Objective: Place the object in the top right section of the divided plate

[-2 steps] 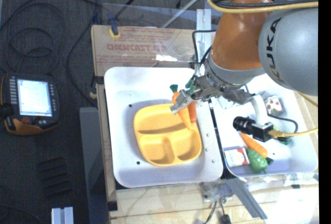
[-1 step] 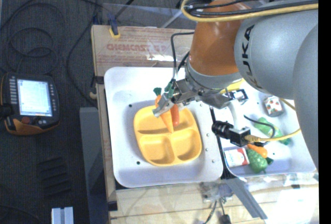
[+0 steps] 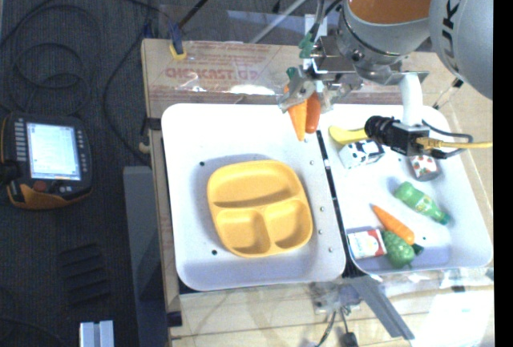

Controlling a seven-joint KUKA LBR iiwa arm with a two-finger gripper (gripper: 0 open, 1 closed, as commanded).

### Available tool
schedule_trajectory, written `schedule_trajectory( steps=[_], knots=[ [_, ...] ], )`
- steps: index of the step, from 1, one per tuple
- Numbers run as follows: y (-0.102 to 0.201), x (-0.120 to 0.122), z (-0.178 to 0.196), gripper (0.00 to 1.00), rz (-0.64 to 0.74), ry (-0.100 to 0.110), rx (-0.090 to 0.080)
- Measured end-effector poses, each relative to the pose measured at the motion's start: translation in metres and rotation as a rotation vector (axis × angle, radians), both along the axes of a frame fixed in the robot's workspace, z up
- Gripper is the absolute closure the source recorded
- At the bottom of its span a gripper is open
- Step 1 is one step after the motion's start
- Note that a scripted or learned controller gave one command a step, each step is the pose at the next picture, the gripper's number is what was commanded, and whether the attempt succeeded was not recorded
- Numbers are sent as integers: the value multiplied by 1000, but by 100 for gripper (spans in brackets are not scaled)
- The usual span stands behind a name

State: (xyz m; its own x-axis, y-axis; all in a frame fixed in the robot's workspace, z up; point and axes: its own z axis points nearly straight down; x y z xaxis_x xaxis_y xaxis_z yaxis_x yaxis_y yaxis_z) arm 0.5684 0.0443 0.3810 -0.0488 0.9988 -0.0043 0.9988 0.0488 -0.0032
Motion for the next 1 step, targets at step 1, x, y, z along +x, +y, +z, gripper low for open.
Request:
schedule_trajectory(
  steps=[1],
  knots=[
    [-18, -53, -75, 100, -43, 3, 0]
  ],
)
